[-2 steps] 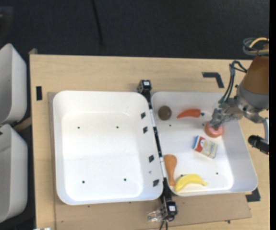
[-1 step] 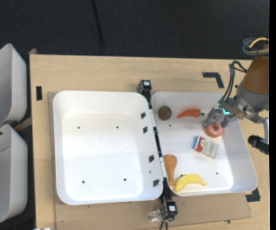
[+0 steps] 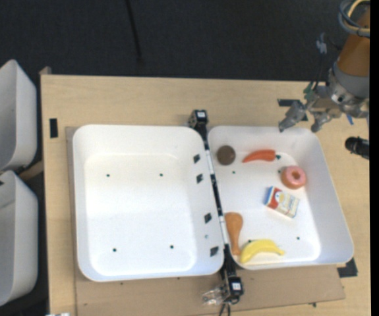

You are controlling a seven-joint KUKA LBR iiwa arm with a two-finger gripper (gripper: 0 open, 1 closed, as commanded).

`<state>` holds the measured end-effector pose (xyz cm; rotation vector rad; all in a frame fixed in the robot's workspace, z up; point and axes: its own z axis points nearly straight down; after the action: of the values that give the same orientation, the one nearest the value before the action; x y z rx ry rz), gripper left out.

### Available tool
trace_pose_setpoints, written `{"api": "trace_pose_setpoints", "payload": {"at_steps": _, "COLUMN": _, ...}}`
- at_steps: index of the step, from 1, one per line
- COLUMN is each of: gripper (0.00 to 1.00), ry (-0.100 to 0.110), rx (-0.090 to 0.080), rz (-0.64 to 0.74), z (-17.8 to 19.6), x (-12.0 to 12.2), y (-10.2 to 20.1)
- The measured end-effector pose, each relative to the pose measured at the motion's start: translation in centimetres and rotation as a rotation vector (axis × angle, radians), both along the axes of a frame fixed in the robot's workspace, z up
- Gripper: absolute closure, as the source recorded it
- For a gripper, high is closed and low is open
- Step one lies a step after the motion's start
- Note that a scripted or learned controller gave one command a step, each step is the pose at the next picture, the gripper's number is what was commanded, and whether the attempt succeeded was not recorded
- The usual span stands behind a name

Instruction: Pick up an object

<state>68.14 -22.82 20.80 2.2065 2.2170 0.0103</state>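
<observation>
From the fixed camera above the bench, the grey two-finger gripper hangs over the far right corner of the right-hand shallow white bin, its fingers spread apart with nothing between them. Everything that could be picked lies in that bin: a small round brown ball at the far left, a red-orange chilli-shaped toy beside it, a pink ring doughnut, a small white and red carton near the middle, an orange drumstick-shaped piece and a yellow plastic banana at the near edge. The left-hand shallow white bin lies beside it. I judge this the approach step: no object is chosen yet, and the next move calls for travelling over one item and descending with the fingers straddling it.
</observation>
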Motion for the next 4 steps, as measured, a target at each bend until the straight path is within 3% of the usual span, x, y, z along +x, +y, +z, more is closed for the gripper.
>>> {"api": "trace_pose_setpoints", "payload": {"at_steps": 1, "gripper": 0.00, "ry": 0.010, "rx": 0.004, "rz": -0.001, "z": 2.2, "x": -1.4, "y": 2.7}}
{"api": "trace_pose_setpoints", "payload": {"at_steps": 2, "gripper": 0.00, "ry": -0.003, "rx": 0.000, "rz": 0.001, "z": 13.7, "x": 1.0, "y": 5.4}}
{"api": "trace_pose_setpoints", "payload": {"at_steps": 3, "gripper": 0.00, "ry": -0.009, "rx": 0.002, "rz": 0.004, "z": 29.3, "x": 0.8, "y": 11.8}}
{"api": "trace_pose_setpoints", "payload": {"at_steps": 4, "gripper": 0.00, "ry": 0.004, "rx": 0.005, "rz": 0.003, "z": 34.8, "x": 0.8, "y": 18.9}}
